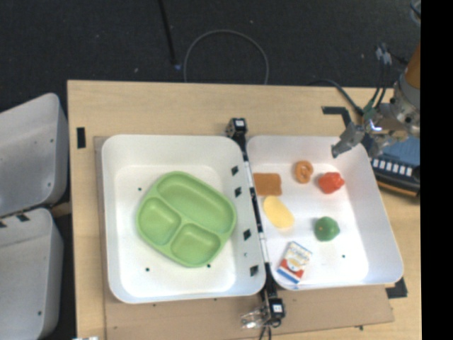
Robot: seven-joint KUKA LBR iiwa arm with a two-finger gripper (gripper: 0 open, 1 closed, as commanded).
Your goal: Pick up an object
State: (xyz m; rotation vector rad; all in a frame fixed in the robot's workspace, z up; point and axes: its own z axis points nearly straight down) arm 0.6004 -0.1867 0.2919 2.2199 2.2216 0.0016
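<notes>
**End effector hangs at the right bin's far corner, nothing between its fingers**

On the left of the worktop [163, 105], the left bin [117, 190] holds a green divided plate [185, 219] lying flat near its middle, with bare white floor around it on every side.

A divider with black clips [249, 211] marks where the two bins meet. Just right of it in the right bin [368, 253] lie a brown flat block [267, 183], a yellow lemon-shaped piece [278, 212] near it, and a small red-and-white carton [294, 263] by the near rim. Further right sit a small orange item [304, 171], a red item [330, 183] and a green round item [325, 228], all apart from one another. The bin's near right corner is open floor.

The end effector [347, 142] sits above the right bin's far rim, near its right corner, well clear of every object and holding nothing. Whether its fingers are spread or pressed together I cannot tell. The arm [396, 115] enters from the right edge.
</notes>
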